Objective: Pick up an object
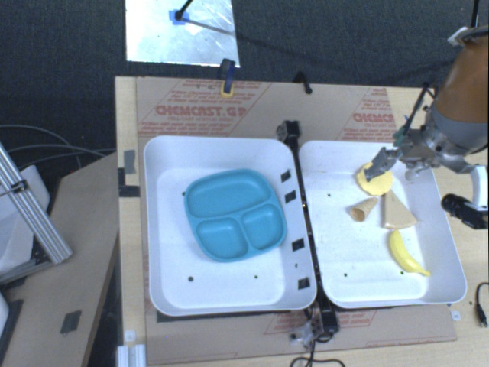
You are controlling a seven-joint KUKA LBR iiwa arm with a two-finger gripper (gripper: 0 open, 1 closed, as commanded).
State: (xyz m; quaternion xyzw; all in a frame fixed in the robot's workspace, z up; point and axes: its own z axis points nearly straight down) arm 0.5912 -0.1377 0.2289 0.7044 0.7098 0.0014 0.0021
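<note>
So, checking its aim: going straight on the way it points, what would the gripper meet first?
Probably the round yellow piece in the right bin; the gripper looks just above or touching it, depth unclear.

Arm (pixel 466 90) cut off by right edge, upper links out of frame. Gripper (pixel 384 168) covers far-right part of yellow disc (pixel 373 183); contact unclear. Tan wedge (pixel 398 212) and cone (pixel 364 209) too blurred to name the material. Black tabs (pixel 291 197) along the divider too small to identify. Foil sheet (pixel 179 17) clipped by top edge. Metal frame (pixel 27 205) runs off left edge. Board print (pixel 200 111) partly under left bin (pixel 164 205).
</note>
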